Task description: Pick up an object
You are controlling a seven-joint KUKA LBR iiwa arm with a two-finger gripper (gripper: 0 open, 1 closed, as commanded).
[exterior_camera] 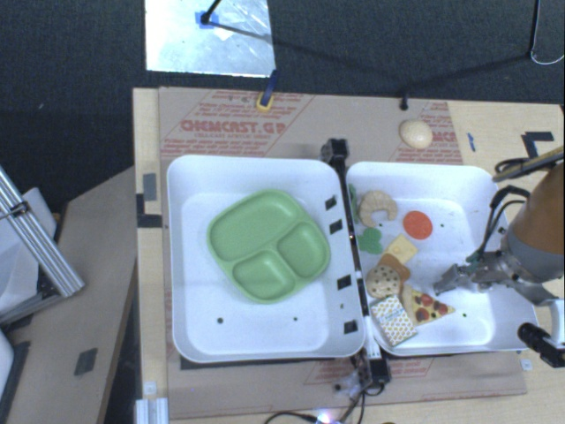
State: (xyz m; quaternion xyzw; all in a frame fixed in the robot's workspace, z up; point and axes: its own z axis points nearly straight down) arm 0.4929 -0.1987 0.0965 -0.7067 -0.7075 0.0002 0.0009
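Note:
The right white bin (468,188) holds several toy foods. A croissant (378,206), a red tomato slice (418,225) and a green leaf piece (369,238) lie toward its back left. A yellow cheese wedge (402,250), a brown cookie (384,281), a pizza slice (428,307) and a patterned packet (393,319) lie toward its front left. My gripper (446,281) reaches in from the right, low over the bin floor, just right of the cookie and above the pizza slice. Nothing shows in its grasp.
The left bin (194,325) holds a green divided plate (269,246). Black clips line the wall between the bins (346,237). A beige egg-shaped object (415,132) lies on the cardboard behind the right bin. The arm's orange band (540,219) stands over the right bin's right edge.

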